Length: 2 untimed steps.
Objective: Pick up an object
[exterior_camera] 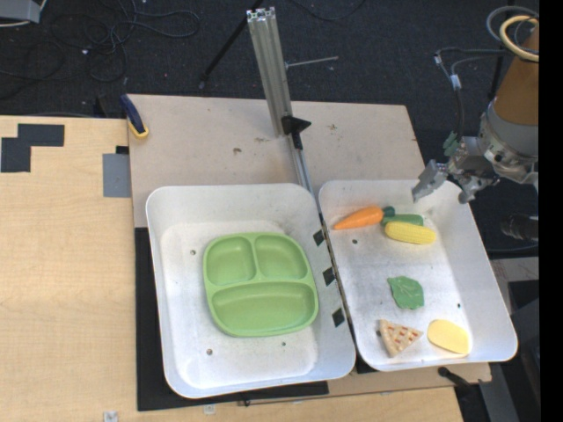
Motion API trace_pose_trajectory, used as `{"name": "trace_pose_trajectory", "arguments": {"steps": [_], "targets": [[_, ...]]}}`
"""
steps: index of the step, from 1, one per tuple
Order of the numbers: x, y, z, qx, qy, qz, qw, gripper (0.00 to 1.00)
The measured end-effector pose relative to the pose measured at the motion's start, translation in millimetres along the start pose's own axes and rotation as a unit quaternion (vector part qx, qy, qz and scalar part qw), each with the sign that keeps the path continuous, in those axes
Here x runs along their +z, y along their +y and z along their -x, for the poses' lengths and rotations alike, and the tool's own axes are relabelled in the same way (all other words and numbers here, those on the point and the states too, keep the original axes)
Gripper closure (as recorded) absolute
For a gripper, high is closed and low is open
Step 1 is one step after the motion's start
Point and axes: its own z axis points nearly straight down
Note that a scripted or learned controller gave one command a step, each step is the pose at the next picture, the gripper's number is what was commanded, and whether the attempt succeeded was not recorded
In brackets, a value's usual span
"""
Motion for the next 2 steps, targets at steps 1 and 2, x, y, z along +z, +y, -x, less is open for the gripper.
{"name": "trace_pose_trajectory", "arguments": {"steps": [1,2], "targets": [[62.7,-1.7,-7.4,0.000,0.001,-0.004,1.0000,0.00],[124.1,-1.9,-15.7,-0.001,0.001,-0.004,1.0000,0.00]]}}
